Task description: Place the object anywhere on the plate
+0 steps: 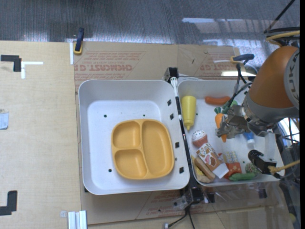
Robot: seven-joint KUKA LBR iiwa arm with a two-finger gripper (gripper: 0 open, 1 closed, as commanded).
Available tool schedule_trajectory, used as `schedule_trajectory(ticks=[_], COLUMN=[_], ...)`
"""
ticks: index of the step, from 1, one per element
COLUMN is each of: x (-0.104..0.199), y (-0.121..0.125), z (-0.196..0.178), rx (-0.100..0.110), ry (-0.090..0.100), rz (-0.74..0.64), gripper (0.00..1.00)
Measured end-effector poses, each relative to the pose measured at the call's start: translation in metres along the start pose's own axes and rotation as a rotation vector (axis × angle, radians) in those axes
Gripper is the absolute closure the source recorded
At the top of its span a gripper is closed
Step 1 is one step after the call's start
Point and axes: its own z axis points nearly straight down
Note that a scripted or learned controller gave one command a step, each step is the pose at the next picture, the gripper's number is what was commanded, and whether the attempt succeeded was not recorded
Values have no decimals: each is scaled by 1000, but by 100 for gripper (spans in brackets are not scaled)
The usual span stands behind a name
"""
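Arm reaching into the right bin, picking not yet settled

Nearest, the yellow plate is sitting bare in the left bin; beside it, toys are crowding the right bin: a snack box, a yellow bottle. Farther in, the gripper is hanging low by a carrot, wrist bending down from the right. Whether its jaws are wide or holding, I cannot tell. Next, I judge: securing one toy, lifting, crossing left.

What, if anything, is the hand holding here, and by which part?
It cannot be told. The hand is low over the right bin, beside the carrot, but the picture is too small to show anything between its tips.
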Motion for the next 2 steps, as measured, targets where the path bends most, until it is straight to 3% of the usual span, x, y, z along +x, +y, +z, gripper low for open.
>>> schedule_trajectory(ticks=[1, 2], x=[0, 29], y=[0, 17], z=[0, -143], rx=[0, -2], ry=[0, -3], rz=[0, 392], gripper=[0, 0])
